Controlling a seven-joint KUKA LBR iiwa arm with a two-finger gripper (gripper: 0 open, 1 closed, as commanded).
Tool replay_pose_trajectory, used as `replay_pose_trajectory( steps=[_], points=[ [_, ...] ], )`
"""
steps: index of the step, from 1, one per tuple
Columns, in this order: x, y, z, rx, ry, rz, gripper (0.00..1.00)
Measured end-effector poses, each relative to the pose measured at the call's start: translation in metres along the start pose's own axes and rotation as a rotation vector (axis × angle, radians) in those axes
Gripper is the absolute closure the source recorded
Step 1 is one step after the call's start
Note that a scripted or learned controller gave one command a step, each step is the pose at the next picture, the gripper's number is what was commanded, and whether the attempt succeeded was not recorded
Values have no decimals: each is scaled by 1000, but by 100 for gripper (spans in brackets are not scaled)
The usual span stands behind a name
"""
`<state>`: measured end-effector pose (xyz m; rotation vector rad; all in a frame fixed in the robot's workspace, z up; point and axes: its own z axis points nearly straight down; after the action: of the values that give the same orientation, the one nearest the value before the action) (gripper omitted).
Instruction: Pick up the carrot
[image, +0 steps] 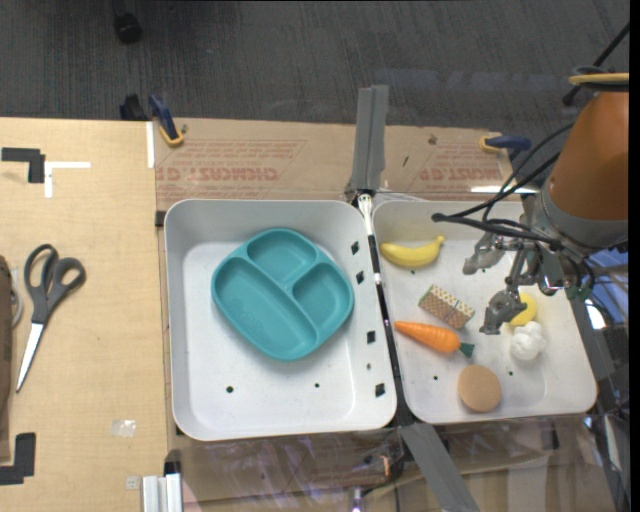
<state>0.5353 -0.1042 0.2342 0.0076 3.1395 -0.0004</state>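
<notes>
I see the carrot (432, 337) lying flat in the right bin (560, 400), untouched, green tip pointing away from the left bin (190, 400). Just beyond the carrot: a patterned block (445, 306), then a banana (411, 252). Nearer than the carrot: a tan egg (480, 388). The hand (500, 290) hovers past the carrot's green end, fingers spread, grasping nothing. A teal plate (283, 293) sits in the left bin.

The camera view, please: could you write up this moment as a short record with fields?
target: carrot, lying in the right bin, tip pointing left
claw: claw above the right bin, right of the carrot, holding nothing
neighbours: banana, patterned block, egg, white garlic-like item
left bin: teal divided plate
bench: scissors
</notes>
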Motion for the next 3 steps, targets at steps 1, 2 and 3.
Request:
replay_pose_trajectory(
  steps=[1,2,3],
  points=[
    [-13,-9,111,7,-29,-251,0],
    [-15,-7,101,5,-34,-255,100],
    [43,11,142,-1,0,-151,100]
  ],
)
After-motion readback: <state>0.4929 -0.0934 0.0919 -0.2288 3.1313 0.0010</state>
